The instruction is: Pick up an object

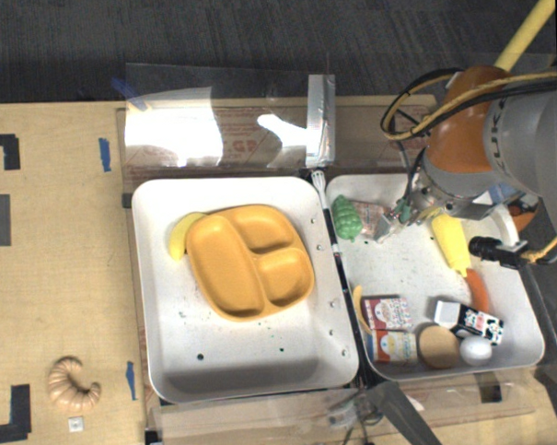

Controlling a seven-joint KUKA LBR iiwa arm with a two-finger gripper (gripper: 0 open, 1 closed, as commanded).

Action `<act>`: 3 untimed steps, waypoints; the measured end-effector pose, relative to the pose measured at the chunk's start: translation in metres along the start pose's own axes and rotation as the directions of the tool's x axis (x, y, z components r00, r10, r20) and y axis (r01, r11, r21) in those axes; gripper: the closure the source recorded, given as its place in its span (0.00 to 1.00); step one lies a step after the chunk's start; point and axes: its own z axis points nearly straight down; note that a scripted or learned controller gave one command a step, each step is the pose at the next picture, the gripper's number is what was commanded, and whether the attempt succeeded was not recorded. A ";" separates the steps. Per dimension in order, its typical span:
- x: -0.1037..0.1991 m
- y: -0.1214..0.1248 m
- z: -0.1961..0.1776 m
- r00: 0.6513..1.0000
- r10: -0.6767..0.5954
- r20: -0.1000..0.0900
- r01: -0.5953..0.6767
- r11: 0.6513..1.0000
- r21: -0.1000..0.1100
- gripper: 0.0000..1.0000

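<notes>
The right bin (411,268) holds several toys. A green leafy vegetable (347,219) lies at its far left corner. A yellow corn-like piece (452,241) and an orange carrot (480,292) lie on the right side. Along the near edge sit a red and white carton (385,312), a small can (394,346), a brown ball (439,346), a white egg (476,350) and a black and white box (469,318). My gripper (393,216) hangs low over the bin's far side, just right of the green vegetable, between it and the yellow piece.
The left bin (248,361) carries an orange divided plate (251,260) with a yellow banana (178,234) poking out at its left. A croissant toy (74,384) lies on the bench at the near left. A metal divider (320,123) stands behind the bins.
</notes>
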 end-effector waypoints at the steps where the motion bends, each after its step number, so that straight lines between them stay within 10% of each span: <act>1: 0.058 0.032 -0.088 0.915 0.403 -0.003 -0.403 0.915 0.005 1.00; 3: 0.192 0.132 -0.260 0.908 0.420 -0.005 -0.420 0.908 0.004 1.00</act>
